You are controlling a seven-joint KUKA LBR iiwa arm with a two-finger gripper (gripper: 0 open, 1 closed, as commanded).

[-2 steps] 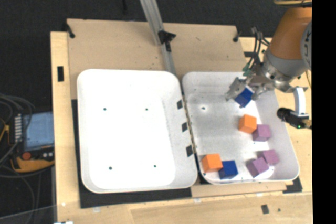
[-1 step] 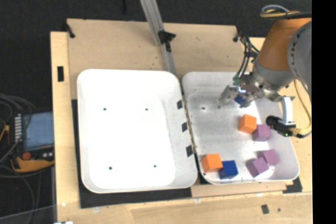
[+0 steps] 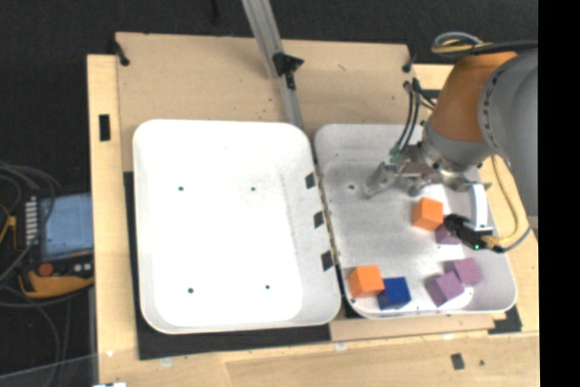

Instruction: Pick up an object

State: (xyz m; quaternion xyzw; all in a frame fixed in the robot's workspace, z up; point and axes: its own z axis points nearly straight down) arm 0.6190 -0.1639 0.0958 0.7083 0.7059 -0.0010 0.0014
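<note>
From my overhead camera I see the arm (image 3: pixel 471 109) coming in from the right, grey with its orange band above the wrist, leaning over the right bin (image 3: pixel 362 149). The gripper (image 3: pixel 385 179) sits low over the upper middle of that bin, its metal fingers (image 3: pixel 376 186) pointing toward the left; from this angle I cannot tell whether they are apart or together, and I see nothing between them. The candidates for picking all lie in the right bin. An orange block (image 3: pixel 428 214) is just beside the wrist, below and to the right of the gripper, apart from the fingertips. Just right of it a purple block (image 3: pixel 448 236) is partly hidden by the black cabling and fittings of the wrist. Along the bin's near edge I see another orange block (image 3: pixel 366 280) touching a blue block (image 3: pixel 394 293), and further right two purple blocks, one (image 3: pixel 444 287) close beside the other (image 3: pixel 468 272). The left bin (image 3: pixel 227 222) shows me its bare white floor with a few small dark dots. A slanted metal pole (image 3: pixel 258 9) crosses the bench (image 3: pixel 199 77) behind the bins, and a handheld controller (image 3: pixel 54 240) with cables rests off the bench on the left.
</note>
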